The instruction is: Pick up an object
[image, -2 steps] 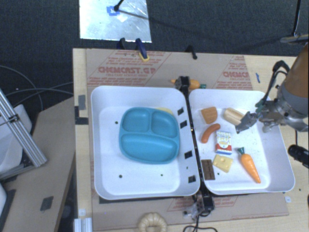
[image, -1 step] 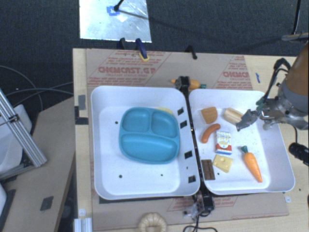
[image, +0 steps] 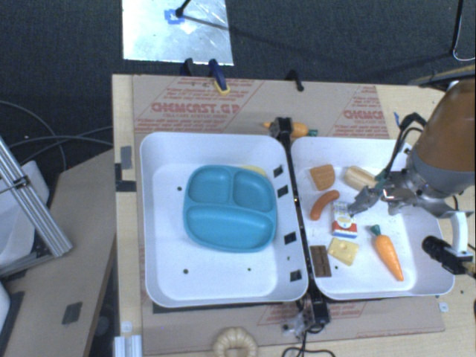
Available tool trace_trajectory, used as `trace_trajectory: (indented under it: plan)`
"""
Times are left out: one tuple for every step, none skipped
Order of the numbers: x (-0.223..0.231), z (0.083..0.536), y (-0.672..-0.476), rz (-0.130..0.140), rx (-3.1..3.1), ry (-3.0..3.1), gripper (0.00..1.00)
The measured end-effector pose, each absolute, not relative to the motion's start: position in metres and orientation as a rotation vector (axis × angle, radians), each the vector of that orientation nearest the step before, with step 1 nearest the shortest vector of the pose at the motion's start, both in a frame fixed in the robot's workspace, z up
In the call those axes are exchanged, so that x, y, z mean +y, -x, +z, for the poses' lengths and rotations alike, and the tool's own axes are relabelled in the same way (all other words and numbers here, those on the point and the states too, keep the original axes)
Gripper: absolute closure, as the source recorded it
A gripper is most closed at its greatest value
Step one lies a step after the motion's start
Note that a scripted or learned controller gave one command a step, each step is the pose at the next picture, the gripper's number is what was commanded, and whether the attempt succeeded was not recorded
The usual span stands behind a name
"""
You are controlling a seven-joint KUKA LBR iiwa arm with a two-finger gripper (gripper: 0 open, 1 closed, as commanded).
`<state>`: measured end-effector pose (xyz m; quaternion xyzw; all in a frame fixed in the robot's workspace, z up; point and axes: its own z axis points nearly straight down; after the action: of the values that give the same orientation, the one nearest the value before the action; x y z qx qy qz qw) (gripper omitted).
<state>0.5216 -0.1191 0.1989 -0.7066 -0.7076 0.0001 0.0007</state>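
Observation:
The right bin (image: 416,199) holds several toy foods. Among them are a brown bread slice (image: 322,175), a pale bread roll (image: 360,176), a red sausage (image: 324,204), a small white, red and blue carton (image: 343,224), a yellow cheese wedge (image: 343,251), a brown chocolate bar (image: 320,260) and an orange carrot (image: 387,253). My gripper (image: 360,201) reaches in from the right, low over this bin. Its tip is just right of and above the carton, between the roll and the carrot. Nothing shows in its grasp.
The left bin (image: 167,199) holds a blue divided plate (image: 229,207) with a yellow scrap (image: 256,169) at its far edge. An orange-yellow item (image: 297,130) lies outside the bins by the black divider clips (image: 283,128). The bin walls rise around both trays.

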Motion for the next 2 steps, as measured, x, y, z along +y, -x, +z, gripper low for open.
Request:
trace_trajectory:
  plan:
    - [-0.117, 0.157, -0.519, 0.002, -2.22, 2.218, 0.0]
    - [-0.123, 0.096, -0.516, 0.003, -2.219, 2.218, 0.0]
